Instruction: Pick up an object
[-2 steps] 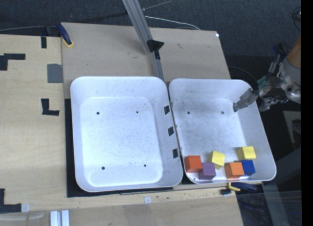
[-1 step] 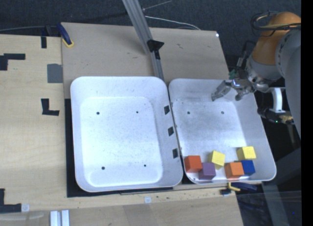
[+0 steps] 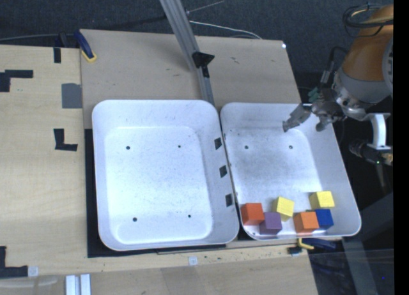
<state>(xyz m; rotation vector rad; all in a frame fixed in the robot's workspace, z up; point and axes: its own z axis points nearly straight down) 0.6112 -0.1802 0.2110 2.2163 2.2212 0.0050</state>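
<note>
Several small blocks lie along the near edge of the right bin (image 3: 255,128): an orange block (image 3: 253,212), a purple block (image 3: 271,221), a yellow block (image 3: 285,206), a second orange block (image 3: 306,221), a blue block (image 3: 324,218) and a second yellow block (image 3: 322,199). My gripper (image 3: 305,120) hangs over the far right corner of that bin, well away from the blocks. Its two fingers are spread apart, open, with nothing between them.
The left bin (image 3: 102,159) sits beside the right one. A slanted metal pole (image 3: 182,29) crosses the bench behind the bins. The arm's orange band (image 3: 367,57) is at the far right.
</note>
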